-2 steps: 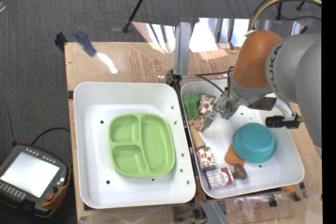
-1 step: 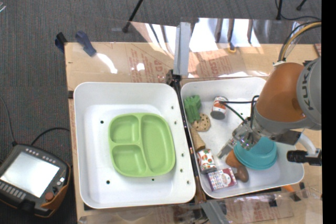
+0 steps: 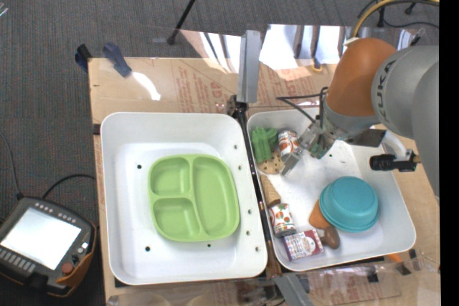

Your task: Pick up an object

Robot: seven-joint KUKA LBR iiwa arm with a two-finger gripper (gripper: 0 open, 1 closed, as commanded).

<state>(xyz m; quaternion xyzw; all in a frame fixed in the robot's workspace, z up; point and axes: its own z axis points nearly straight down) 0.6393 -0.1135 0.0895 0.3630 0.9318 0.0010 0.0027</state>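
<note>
Green tray (image 3: 193, 197) alone in the left bin (image 3: 115, 147); clutter and arm share the right bin (image 3: 401, 222).

Left to right: the divided tray lies flat mid-bin, likely kept clear as a drop spot. In the right bin a green toy (image 3: 263, 142) and a can (image 3: 287, 142) sit at the back left corner, with the end effector (image 3: 304, 153) just beside the can, fingers spread and gripping nothing, seemingly lined up for a grab there. A second can (image 3: 281, 217) and a box (image 3: 303, 244) crowd the front wall; a teal bowl (image 3: 349, 203) rests upside down over something orange.
</note>
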